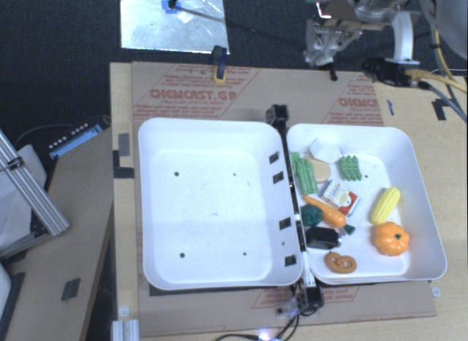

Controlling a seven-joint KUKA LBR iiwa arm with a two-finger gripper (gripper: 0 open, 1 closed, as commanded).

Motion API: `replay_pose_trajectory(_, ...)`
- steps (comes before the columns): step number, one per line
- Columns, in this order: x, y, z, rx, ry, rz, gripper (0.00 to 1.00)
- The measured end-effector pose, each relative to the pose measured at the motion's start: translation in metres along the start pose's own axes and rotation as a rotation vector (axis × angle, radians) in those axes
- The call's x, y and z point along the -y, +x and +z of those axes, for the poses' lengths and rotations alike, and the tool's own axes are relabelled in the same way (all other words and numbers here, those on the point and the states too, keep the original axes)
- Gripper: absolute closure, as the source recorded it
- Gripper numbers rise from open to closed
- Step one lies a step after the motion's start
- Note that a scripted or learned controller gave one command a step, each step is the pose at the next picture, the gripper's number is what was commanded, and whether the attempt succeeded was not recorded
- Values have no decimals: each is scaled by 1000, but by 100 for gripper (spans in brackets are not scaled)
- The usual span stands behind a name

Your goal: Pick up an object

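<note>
White plastic bin [420, 186] at right held every toy, including an orange pumpkin [391, 238] and yellow corn cob [385, 205]. Nothing was picked; the pincer [324, 45] hung at upper right, grip state indiscernible.

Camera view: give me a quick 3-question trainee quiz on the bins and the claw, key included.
1. True or false: the claw hangs beyond the far edge of the bins, over no bin.
2. Which bin holds the toy food? A) left bin B) right bin
3. Fill in: beside the toy pumpkin, farther from the camera, lies the yellow ____.

Key
1. True. It is over the cardboard behind the bins.
2. B. The carrot, pretzel and the rest lie in it.
3. Corn cob.
</note>
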State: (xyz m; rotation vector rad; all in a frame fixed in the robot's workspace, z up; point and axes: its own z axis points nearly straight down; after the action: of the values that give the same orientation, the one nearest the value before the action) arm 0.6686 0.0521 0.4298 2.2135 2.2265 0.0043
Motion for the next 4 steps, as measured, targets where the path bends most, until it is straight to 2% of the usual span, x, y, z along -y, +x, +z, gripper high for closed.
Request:
replay_pose_trajectory(2,0,48,-29,0,0,1,100)
replay_pose_trajectory(3,130,79,19,-1,12,-3,100)
replay_pose_trajectory(4,45,88,30,0,-3,4,100)
